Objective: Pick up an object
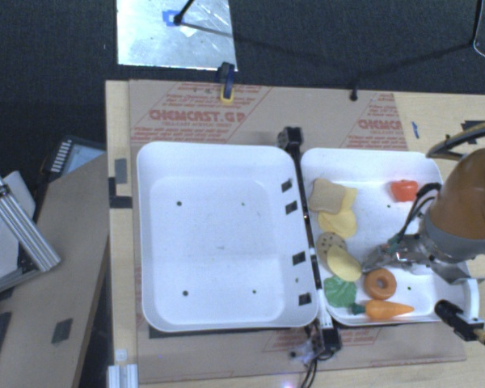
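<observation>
Brown toy doughnut (380, 283) is lying in the right bin (372, 165), just below my claw (385, 256); I cannot tell its opening. I'm judging it light, stiff, slick: I'm planning to pinch across its ring.

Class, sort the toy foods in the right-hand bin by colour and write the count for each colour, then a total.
Tan or brown: 2, the bread slice and the doughnut
Yellow: 3, pieces at and
Orange: 2, the carrot and the orange piece
Green: 1, the leafy piece
Total: 8
</observation>
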Robot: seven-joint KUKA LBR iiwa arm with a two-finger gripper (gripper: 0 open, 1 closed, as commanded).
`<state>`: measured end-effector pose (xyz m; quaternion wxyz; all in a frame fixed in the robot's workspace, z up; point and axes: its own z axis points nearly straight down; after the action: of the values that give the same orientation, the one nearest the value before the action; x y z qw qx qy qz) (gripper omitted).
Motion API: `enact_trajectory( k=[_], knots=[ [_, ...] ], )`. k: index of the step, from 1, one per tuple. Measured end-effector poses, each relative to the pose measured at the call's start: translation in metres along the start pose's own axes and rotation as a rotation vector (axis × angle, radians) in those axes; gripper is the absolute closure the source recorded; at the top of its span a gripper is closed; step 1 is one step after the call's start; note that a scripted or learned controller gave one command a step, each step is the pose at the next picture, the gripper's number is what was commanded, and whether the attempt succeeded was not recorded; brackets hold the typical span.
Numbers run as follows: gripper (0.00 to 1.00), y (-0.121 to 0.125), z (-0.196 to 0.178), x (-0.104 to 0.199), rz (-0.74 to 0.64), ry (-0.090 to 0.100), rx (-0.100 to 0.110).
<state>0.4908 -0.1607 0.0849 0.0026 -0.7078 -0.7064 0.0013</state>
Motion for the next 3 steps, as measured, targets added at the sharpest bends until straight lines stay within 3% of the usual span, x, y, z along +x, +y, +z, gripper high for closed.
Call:
enact_trajectory(
  k=[1, 2, 3],
  knots=[
    [1.00, 0.005, -0.011, 0.000, -0.004, -0.002, -0.009],
    [1.00, 0.034, 0.001, 0.056, -0.011, 0.000, -0.008],
    [1.00, 0.086, -0.021, 0.072, -0.009, -0.002, -0.013]
  ],
)
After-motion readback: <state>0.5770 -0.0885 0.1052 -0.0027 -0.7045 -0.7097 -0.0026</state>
